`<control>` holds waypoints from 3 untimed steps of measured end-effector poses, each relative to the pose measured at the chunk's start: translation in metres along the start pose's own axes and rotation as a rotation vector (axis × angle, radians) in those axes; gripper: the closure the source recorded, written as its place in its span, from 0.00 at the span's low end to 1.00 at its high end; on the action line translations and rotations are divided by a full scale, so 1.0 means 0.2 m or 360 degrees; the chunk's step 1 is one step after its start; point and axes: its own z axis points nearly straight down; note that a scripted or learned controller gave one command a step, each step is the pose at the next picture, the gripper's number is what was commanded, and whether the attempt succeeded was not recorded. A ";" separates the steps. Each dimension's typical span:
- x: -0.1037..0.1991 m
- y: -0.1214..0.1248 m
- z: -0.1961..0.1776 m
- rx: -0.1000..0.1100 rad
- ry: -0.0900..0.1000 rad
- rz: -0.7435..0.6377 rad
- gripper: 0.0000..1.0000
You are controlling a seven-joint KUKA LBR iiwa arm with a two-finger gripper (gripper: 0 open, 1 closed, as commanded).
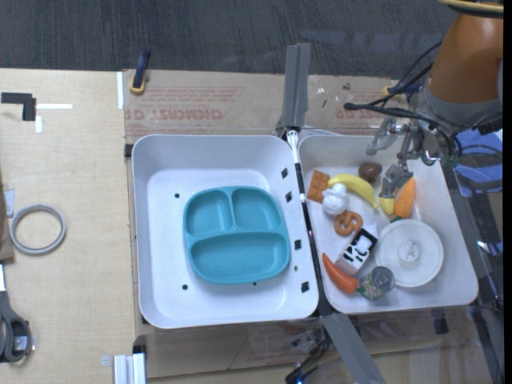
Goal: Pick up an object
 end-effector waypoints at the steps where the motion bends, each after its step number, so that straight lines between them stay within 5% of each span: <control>1: 0.47 -0.08 0.53 -0.0001 0.0003 0.0020 0.00; 2: 0.50 0.15 0.53 -0.0002 0.0002 0.0069 0.00; 3: 0.39 0.21 0.52 0.0001 -0.0002 -0.0087 0.00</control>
